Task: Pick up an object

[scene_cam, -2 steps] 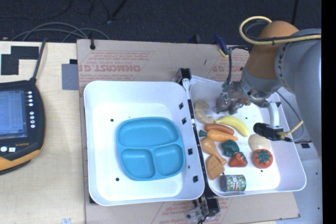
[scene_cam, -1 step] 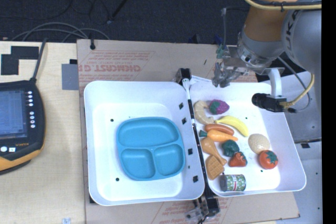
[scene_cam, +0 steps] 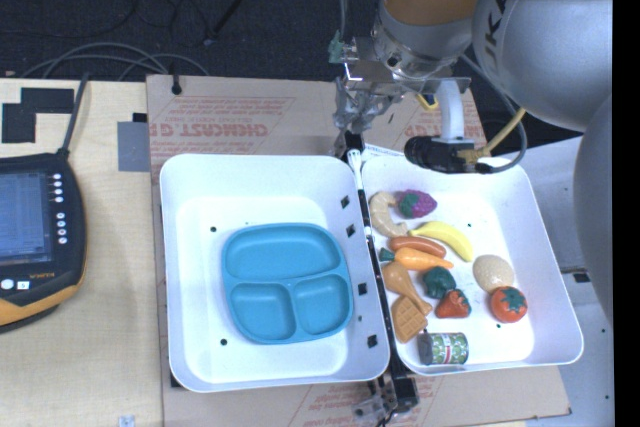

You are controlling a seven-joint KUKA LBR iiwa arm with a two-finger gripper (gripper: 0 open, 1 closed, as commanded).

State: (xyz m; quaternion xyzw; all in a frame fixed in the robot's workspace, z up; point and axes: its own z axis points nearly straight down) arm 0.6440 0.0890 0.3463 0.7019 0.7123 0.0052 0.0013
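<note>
Fingers [scene_cam: 352, 130] closed, empty, banana [scene_cam: 445, 237] lying diagonally

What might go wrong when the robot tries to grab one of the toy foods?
1. The toy foods are packed close: the banana, carrot and purple toy nearly touch, so the pincer may bump neighbours or grab two.
2. The pincer hangs over the back rim where the two bins meet, so coming straight down it might hit the rim.
3. The small can lies on its side and may roll away.
</note>
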